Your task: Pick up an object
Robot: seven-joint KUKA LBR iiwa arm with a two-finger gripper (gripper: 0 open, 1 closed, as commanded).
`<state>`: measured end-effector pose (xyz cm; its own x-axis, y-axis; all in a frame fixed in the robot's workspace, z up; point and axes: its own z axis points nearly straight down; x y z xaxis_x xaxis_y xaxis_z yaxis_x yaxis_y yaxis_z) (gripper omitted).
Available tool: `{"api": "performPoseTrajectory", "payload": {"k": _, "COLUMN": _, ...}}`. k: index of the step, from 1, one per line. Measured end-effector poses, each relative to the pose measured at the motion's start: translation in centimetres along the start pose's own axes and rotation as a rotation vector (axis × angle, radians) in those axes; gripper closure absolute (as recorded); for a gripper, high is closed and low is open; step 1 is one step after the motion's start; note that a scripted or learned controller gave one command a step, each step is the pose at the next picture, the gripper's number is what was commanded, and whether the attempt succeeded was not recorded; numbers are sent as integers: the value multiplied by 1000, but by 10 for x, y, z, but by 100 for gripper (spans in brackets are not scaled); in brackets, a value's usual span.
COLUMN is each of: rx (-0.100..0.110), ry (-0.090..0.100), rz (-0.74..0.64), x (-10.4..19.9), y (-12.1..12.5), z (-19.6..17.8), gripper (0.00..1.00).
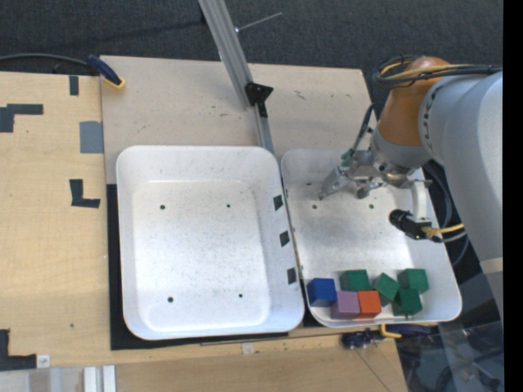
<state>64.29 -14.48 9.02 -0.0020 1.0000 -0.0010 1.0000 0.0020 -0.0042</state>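
My end effector (343,178) hangs in the right bin (327,219); I cannot tell its state; nothing lifted, blocks (368,292) well below it.

1. The arm (441,121) reaches in from the right; its gripper (337,183) hangs over the far part of the right bin (343,227).
2. Blue block (322,291), purple block (348,303), orange block (369,302) and four green blocks (400,288) cluster at that bin's near edge.
3. The left bin (196,235) sits alongside.
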Motion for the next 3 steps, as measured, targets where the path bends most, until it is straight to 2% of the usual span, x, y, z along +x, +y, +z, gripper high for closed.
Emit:
{"api": "performPoseTrajectory", "payload": {"k": 1, "rx": -2, "ry": 0, "rz": -2, "x": 1, "y": 1, "z": -11, "gripper": 100}}
{"api": "performPoseTrajectory", "payload": {"k": 2, "rx": -9, "ry": 1, "rz": 0, "x": 9, "y": 1, "z": -71, "gripper": 100}}
{"api": "performPoseTrajectory", "payload": {"k": 3, "rx": -8, "ry": 1, "rz": 0, "x": 14, "y": -1, "z": -115, "gripper": 100}}
